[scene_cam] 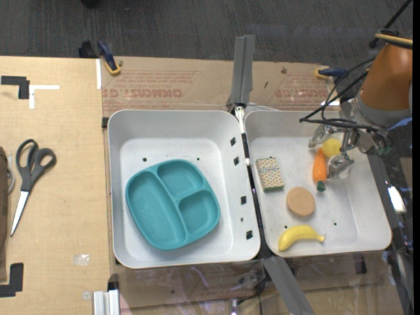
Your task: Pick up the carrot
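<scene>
The carrot point(319, 169) is orange with a green stub at its near end. It lies lengthwise in the right bin point(367, 235), toward the bin's far right. My gripper point(329, 152) hangs low over the carrot's far end and is open. One metal finger point(318, 137) stands at the carrot's far tip and the other finger point(340, 166) is just right of the carrot. A small yellow object point(330, 147) sits between the fingers, partly hidden by the gripper. The carrot rests on the bin floor.
The right bin also holds a speckled block point(270, 174), a round tan disc point(301, 201) and a banana point(300, 237) near the front. A teal divided plate point(172, 203) lies in the left bin point(121, 130). Scissors point(26, 169) lie on the bench at far left.
</scene>
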Motion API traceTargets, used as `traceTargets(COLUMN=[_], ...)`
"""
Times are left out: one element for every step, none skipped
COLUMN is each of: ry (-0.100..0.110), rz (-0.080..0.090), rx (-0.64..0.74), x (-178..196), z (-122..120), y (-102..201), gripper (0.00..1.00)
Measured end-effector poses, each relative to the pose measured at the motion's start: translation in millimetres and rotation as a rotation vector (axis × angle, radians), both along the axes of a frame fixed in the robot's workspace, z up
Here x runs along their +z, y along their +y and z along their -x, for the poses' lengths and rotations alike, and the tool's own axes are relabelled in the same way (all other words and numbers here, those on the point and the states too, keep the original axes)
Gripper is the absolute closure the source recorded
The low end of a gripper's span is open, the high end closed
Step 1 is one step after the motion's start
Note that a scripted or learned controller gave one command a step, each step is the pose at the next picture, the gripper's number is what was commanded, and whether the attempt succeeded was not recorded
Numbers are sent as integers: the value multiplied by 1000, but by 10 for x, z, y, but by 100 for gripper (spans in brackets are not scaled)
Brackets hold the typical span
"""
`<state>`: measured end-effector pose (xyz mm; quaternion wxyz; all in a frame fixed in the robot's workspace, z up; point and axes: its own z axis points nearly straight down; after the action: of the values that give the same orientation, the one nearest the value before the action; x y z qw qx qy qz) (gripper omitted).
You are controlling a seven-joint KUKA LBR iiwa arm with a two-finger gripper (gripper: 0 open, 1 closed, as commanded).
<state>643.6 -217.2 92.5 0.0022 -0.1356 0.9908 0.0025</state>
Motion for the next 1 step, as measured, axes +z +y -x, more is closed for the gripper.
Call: traceTargets(ry=[-9], rz=[3], rx=[2], x=[124], z=[-25], y=[-1], gripper=[100])
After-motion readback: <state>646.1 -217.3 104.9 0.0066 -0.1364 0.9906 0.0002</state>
